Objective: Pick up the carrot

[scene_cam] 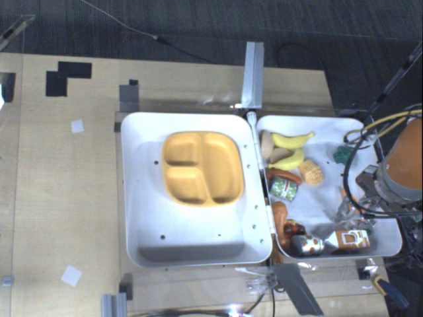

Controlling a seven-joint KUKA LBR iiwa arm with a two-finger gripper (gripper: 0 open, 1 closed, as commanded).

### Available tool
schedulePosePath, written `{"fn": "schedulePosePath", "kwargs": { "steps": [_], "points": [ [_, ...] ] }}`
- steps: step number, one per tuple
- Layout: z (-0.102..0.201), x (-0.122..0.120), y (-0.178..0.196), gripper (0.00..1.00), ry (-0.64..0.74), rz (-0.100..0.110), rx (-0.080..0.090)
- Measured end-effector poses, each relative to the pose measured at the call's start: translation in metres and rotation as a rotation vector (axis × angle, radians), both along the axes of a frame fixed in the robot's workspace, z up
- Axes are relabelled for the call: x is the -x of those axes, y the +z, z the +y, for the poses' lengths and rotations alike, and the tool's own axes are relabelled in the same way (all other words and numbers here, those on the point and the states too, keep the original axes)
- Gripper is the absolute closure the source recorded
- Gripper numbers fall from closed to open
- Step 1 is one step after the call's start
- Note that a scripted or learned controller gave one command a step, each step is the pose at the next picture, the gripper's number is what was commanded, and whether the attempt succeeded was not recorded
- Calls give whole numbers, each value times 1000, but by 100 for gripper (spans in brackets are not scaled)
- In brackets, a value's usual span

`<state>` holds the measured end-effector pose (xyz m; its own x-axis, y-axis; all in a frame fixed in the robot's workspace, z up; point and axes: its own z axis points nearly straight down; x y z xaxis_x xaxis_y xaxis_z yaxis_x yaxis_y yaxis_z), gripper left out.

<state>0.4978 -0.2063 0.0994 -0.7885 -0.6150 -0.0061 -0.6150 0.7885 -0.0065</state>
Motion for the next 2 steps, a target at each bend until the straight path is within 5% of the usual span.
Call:
{"fn": "schedulePosePath", "kwargs": {
  "steps": [1, 2],
  "points": [
    [56, -2, -7, 100, -323, -3, -5],
    [6, -6, -8, 100, -155, -10, -1]
  ]
}}
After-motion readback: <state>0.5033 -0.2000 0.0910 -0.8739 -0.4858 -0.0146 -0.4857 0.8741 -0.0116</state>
